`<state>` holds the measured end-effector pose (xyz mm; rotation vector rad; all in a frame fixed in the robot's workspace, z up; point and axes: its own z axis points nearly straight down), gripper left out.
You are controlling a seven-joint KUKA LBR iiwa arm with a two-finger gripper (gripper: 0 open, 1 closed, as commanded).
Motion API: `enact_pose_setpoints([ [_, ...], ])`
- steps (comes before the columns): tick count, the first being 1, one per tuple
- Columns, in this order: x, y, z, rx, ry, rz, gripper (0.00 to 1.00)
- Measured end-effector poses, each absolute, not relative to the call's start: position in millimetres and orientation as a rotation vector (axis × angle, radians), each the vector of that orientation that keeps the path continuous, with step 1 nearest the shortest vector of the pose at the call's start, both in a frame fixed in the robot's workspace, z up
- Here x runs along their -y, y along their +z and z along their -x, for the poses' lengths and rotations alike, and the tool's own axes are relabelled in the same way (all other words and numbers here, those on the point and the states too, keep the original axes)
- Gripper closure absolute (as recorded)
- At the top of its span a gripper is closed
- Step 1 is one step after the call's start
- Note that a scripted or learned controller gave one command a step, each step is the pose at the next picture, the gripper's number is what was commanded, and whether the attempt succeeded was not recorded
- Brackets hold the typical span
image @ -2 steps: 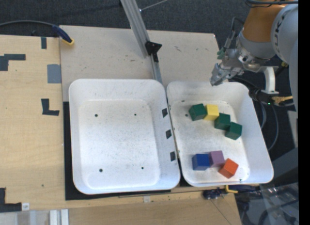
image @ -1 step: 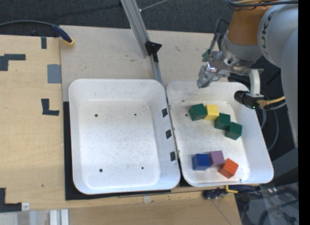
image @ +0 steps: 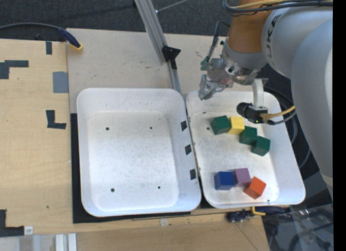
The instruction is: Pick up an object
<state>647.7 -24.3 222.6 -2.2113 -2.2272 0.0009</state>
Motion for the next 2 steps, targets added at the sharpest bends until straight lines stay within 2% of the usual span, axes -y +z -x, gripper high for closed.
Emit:
enact_pose_setpoints([
  [1, -27.2, 234.0, -649.5, 2.228, -0.002, 2.213, 1.00],
  [2, -80.2, 242.1, -642.0, 2.228, -0.002, 2.212, 1.00],
])
